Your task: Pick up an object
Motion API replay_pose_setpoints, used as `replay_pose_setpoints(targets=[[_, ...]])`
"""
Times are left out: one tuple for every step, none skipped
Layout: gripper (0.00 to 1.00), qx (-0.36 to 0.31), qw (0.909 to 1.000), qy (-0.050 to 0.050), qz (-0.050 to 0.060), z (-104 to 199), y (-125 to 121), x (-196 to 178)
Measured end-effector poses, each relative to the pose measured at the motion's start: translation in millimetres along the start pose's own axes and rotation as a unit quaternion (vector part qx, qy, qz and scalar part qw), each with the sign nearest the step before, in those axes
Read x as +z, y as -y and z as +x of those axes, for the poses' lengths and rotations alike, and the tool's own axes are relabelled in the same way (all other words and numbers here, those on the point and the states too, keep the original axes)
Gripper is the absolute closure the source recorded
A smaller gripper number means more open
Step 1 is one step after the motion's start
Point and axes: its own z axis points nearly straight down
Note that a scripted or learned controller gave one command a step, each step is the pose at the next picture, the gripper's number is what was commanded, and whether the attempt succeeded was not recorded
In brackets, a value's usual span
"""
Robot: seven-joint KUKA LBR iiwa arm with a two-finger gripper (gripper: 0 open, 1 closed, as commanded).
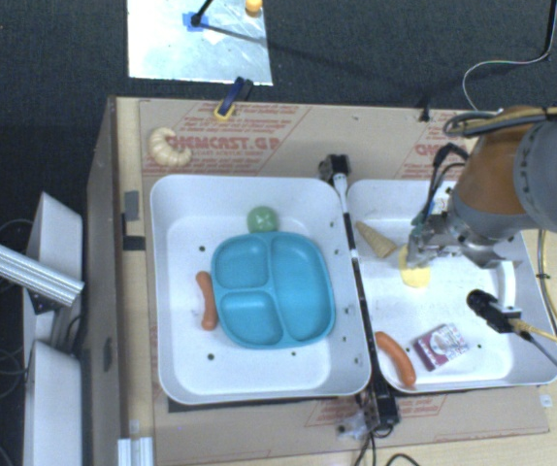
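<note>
In the right bin [511,372], my gripper [417,257] points down at the upper left part, directly over a small yellow piece [415,279] that lies on the bin floor. Its tip sits at or just above the piece's top edge. A tan cone [376,239] lies just left of the gripper. An orange sausage [396,358] rests near the bin's front left corner. Beside it, to the right, is a small red and white packet [440,346].
The left bin [186,357] holds a blue divided plate [272,290], a green ball [263,220] behind it and another orange sausage [206,300] to its left. A ridge [351,260] divides the bins. A pale ring-shaped toy [167,145] lies on the cardboard behind.
</note>
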Motion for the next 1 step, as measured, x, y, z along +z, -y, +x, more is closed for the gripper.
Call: replay_pose_setpoints(targets=[[0.0,0.0,1.0,0.0,0.0,0.1,0.1,0.1]])
